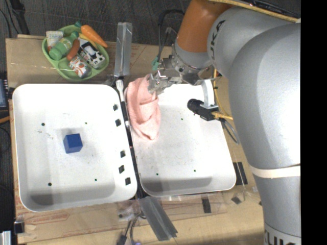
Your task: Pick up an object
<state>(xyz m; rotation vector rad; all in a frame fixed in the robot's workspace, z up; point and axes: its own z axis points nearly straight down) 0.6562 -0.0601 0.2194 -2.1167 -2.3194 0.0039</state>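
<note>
Gripper (156,81) hung over right bin's (204,180) far left corner, fingers clamped on top of pink cloth (143,111). Cloth drooped from fingers along bin's left edge, lower folds apparently resting on floor. Blue cube (73,143) sat in left bin (30,198), left of centre, well apart from cloth. Green bowl (64,71) of toy food stood at bench's far left corner, beyond left bin.

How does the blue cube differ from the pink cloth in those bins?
The blue cube is small, rigid and square-edged; the pink cloth is larger, soft and crumpled. The cube sits alone in the left bin; the cloth lies in the right bin, right by the gripper. Both rest in white bins.
</note>
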